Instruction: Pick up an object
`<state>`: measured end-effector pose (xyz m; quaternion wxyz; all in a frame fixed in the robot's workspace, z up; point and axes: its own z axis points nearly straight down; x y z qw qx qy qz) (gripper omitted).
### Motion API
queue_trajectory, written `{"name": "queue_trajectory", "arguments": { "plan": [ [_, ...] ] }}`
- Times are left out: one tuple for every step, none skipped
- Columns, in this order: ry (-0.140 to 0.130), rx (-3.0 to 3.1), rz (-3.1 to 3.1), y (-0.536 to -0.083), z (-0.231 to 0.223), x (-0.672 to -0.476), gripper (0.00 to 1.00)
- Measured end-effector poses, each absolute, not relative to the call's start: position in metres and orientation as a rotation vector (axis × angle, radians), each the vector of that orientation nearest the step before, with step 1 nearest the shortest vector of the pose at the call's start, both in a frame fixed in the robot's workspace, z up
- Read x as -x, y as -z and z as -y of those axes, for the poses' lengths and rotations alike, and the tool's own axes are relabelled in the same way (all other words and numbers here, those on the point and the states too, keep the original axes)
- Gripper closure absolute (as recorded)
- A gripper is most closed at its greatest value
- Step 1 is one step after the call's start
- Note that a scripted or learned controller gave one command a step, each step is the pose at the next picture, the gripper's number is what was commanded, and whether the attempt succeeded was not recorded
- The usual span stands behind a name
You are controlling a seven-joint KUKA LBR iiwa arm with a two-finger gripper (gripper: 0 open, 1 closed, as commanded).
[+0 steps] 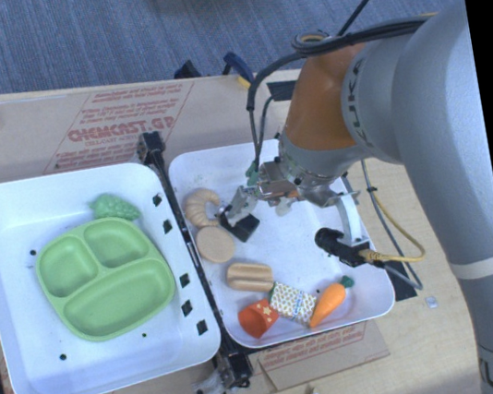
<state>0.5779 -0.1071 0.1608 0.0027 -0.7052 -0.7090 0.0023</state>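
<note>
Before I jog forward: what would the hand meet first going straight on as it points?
Probably the round tan disc just beyond the hand, though depth is unclear from above.

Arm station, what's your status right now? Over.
End effector low in right bin, upper left. Nothing seen held; tan disc just beside it. Bun and carrot lie apart, toward the front.

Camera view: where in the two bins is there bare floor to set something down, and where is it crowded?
Left bin: bare floor rings the green plate, widest along the far wall and the near edge. Right bin: one open patch mid-bin, right of the bun. Crowded: its left side and near edge, with tan discs, the carrot and the claw.
</note>
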Motion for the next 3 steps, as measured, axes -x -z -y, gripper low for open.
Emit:
{"name": "queue_trajectory", "arguments": {
  "plan": [
    [-0.001,2.215,2.230,-0.095,0.097,-0.610,0.00],
    [0.002,2.209,2.233,-0.106,0.095,-0.611,1.00],
    [-0.001,2.213,2.228,-0.235,0.057,-0.592,1.00]
  ]
}}
